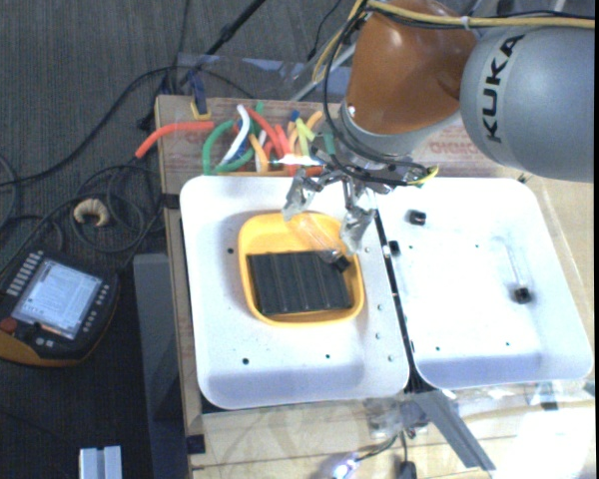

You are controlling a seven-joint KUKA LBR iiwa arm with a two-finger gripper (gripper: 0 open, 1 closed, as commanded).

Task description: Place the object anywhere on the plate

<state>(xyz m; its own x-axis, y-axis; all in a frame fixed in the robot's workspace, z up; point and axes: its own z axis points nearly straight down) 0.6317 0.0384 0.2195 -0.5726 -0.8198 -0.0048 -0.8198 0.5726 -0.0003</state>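
2 white bins (479, 357), 1 yellow plate (252, 242) with dark insert in the left one, 1 gripper (324, 213) above it, fingers spread, holding nothing.

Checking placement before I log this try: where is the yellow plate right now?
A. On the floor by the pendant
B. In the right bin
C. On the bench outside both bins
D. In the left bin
D: the yellow plate lies inside the left bin, with the gripper over its far edge.

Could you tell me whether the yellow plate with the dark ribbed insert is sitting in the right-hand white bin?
No, the yellow plate with the dark ribbed insert lies in the left-hand white bin, while the right-hand white bin holds none.
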